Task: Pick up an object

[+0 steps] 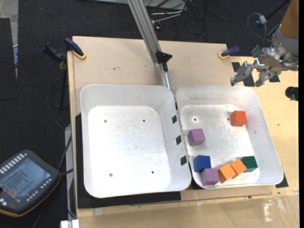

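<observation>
Hovering at two o'clock beyond the right bin [266,122], the pincer [251,76] hangs spread and bare, every block unpicked, orange block [238,118] nearest.

The arm [289,20] has an orange band above a grey wrist section. Below that sits a grey metal gripper [251,77] with dark fingers, built from blocky parts with small turquoise spots glowing on it. A thin cable with a pale blue connector [261,19] loops beside the arm.
</observation>
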Motion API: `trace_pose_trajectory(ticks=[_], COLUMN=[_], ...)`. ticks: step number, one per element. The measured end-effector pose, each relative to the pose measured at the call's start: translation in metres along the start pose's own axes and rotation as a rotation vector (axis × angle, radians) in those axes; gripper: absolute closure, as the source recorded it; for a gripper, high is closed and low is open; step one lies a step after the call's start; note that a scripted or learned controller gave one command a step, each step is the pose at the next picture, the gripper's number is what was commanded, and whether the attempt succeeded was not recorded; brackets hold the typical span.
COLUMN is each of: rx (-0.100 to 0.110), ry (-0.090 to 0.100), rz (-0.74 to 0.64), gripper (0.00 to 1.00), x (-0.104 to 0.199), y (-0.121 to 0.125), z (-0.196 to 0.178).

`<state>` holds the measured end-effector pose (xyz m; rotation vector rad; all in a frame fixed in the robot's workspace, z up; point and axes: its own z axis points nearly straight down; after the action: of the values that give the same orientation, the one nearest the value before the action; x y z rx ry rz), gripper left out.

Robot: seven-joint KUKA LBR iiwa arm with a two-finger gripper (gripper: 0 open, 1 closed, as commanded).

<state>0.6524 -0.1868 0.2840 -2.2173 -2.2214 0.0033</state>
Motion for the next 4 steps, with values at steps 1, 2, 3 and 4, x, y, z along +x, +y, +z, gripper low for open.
trace_pose_trajectory(ticks=[1, 2, 3, 4], rx=[-0.004, 0.000, 0.003, -0.005], ry=[-0.002, -0.001, 0.000, -0.001], rz=[-0.002, 0.002, 0.002, -0.001], gripper=[0.00, 0.00, 0.00, 0.00], x=[0.000, 0.000, -0.002, 0.005], y=[0.001, 0.000, 0.000, -0.001], z=[-0.002, 0.041, 0.105, 0.165])
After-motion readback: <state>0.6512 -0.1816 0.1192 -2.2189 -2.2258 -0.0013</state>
